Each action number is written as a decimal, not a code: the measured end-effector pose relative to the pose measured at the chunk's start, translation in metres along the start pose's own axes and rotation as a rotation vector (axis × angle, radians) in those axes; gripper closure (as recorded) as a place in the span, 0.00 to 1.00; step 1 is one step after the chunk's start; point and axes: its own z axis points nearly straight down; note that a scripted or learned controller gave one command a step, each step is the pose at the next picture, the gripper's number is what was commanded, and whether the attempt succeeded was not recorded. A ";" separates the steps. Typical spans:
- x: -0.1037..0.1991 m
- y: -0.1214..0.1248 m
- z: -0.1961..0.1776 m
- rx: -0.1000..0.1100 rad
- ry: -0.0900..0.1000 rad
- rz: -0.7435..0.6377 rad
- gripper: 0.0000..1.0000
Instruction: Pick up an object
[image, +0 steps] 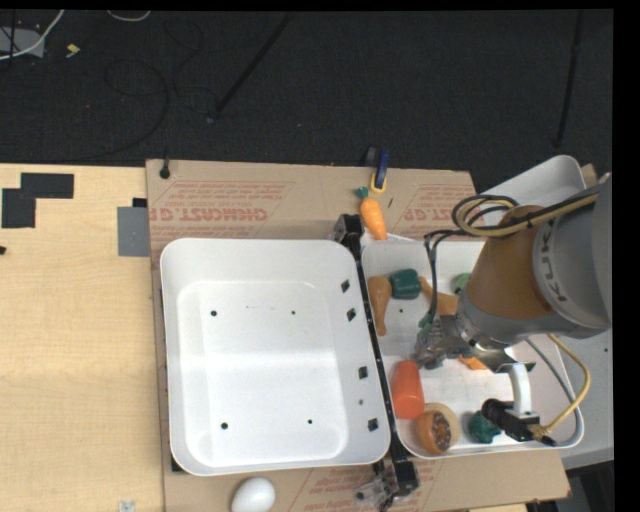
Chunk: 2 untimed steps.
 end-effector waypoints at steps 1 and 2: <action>0.081 0.037 -0.106 -0.015 0.002 -0.014 1.00; 0.106 -0.011 -0.460 -0.022 0.000 -0.006 1.00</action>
